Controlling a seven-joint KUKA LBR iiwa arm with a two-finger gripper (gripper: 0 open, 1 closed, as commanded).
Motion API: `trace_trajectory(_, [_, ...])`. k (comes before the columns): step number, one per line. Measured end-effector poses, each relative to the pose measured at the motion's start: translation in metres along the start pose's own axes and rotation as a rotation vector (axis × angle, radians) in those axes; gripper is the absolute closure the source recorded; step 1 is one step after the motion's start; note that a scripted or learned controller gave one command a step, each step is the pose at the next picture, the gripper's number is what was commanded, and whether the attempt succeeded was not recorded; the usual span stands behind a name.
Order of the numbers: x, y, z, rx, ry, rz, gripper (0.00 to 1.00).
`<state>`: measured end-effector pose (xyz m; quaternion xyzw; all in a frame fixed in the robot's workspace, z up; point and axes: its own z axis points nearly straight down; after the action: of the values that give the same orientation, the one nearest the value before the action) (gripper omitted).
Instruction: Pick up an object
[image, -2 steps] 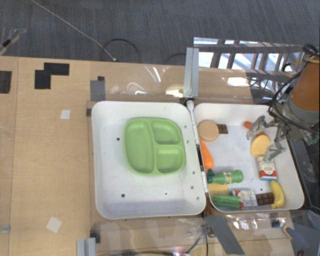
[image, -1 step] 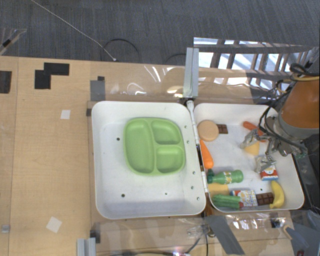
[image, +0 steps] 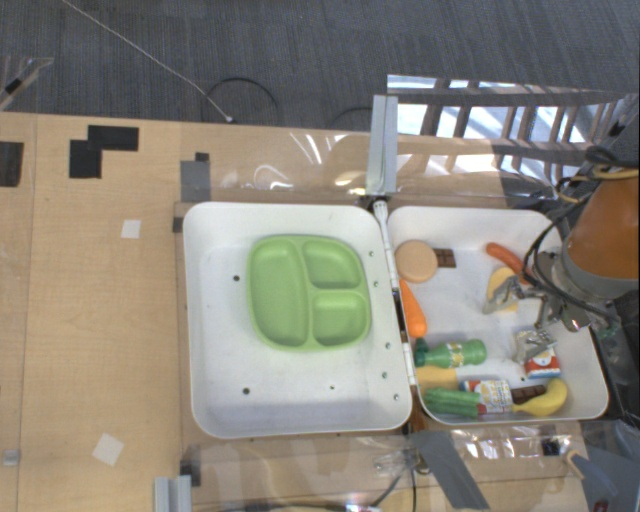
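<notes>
The right bin holds several toy foods. Among them are a tan round bun, an orange carrot, a green bottle, a red sausage, a yellow piece, a small red-and-white carton and a banana. My gripper hangs low over the bin's right side. Its fingers are spread open, one beside the yellow piece and the other just above the carton. Nothing sits between them.
In the left bin lies a green divided plate. A labelled can, a green cucumber and a yellow item crowd the right bin's front edge. Black cables loop beside the orange arm band.
</notes>
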<state>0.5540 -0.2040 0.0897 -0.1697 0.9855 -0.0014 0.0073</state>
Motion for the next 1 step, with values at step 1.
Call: trace_trajectory(1, [-0.0634,0.0174,0.0017,-0.001,0.0,0.066,0.0])
